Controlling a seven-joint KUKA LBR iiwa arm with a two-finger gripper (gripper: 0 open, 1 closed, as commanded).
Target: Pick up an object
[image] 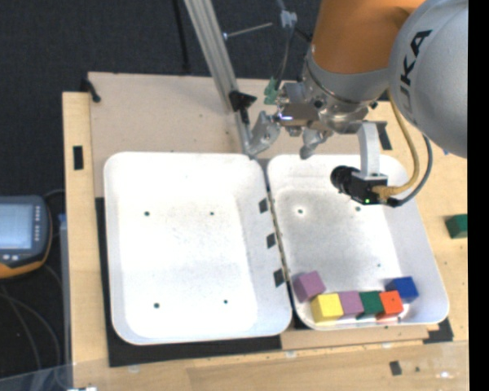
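Several small blocks lie along the near edge of the right bin [407, 218]: a purple block [309, 284], a yellow block [328, 306], a second purple block [351, 303], a green block [370, 304], an orange block [389, 303] and a blue block [403, 287]. My gripper [288, 139] hangs high over the far edge where the two bins meet, well away from the blocks. Its two fingers are spread apart and open, with nothing between them.
The left bin [187, 243] lies beside the right one, with a ridge [273, 235] between them. A slanted aluminium post [216, 59] rises behind the bins. A grey device [12, 230] sits off the bench at left. A green object [457, 226] rests at the bench's right edge.
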